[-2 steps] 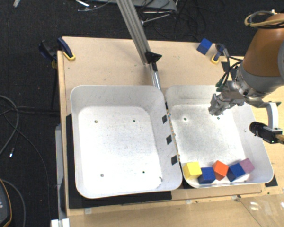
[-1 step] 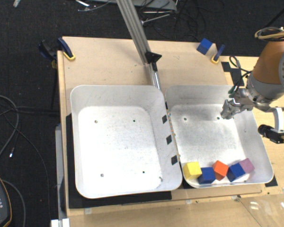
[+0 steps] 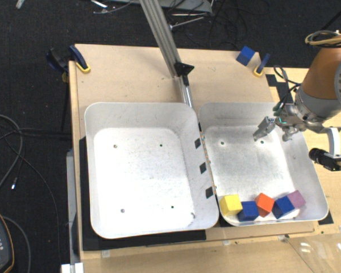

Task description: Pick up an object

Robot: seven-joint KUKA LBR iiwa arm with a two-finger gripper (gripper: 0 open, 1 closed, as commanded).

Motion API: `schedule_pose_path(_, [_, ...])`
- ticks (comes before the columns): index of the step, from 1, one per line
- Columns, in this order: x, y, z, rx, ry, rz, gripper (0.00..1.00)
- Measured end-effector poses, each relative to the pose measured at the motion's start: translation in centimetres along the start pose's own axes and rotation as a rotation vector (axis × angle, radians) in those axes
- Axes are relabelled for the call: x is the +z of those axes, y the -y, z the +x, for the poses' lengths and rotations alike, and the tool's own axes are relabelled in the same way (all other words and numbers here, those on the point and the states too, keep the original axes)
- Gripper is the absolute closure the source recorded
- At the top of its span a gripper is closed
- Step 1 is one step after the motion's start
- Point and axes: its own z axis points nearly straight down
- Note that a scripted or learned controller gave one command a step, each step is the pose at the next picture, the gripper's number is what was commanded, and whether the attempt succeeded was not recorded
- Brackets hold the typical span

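Several small blocks lie along the near edge of the right bin point(image 3: 307, 169): a yellow block point(image 3: 231, 203), a blue block point(image 3: 249, 211), an orange block point(image 3: 265, 203), a second blue block point(image 3: 283, 207) and a purple block point(image 3: 296, 198). My gripper point(image 3: 275, 132) hangs over the far right part of that bin, well behind the blocks. It is open, and nothing sits between its fingers point(image 3: 263, 129).
The left bin point(image 3: 96, 152) stands beside the right one. A loose blue block point(image 3: 246, 54) rests on the bench at the back right, next to a clamp point(image 3: 259, 65). A metal pole point(image 3: 162, 30) slants over the bench's back edge.
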Motion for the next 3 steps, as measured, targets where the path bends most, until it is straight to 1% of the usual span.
schedule_pose_path(1, [6.2, 2.0, 5.6, -0.003, -0.003, 0.004, 0.0])
schedule_pose_path(2, [5.9, 6.4, 8.0, 0.003, -0.002, 0.003, 0.0])
schedule_pose_path(3, [2.7, 10.3, 9.8, 0.004, -0.003, 0.002, 0.0])
